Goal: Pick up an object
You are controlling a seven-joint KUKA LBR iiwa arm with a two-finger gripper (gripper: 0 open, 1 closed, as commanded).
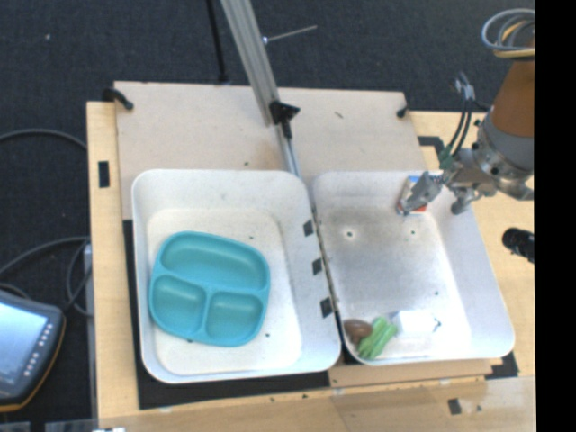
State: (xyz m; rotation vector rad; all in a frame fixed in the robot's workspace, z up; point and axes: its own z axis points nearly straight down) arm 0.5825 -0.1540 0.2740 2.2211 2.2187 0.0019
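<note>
Nearest the camera, at the front edge of the right bin [468, 268]: a small cluster of a brown rounded object [358, 329], a green elongated object [382, 337] just beside it, and a white object [416, 322] touching or nearly touching the green one. Exact identities too small to tell.

Gripper [416, 196]: over the far part of the right bin, near its back wall, reaching in from the right. Nothing is visible between the fingers, so it is carrying nothing. Whether they are spread or closed: cannot tell at this resolution.

Key relation: the cluster lies well apart from the gripper, toward the camera and slightly to the view's left, across the bare middle of the bin. The green object's long axis runs diagonally, from lower left to upper right in the view.

Left bin [162, 196]: holds a teal divided plate [210, 288], farther from the gripper than the cluster.

Judgement: pick not yet begun; the cluster is the closer target.
</note>
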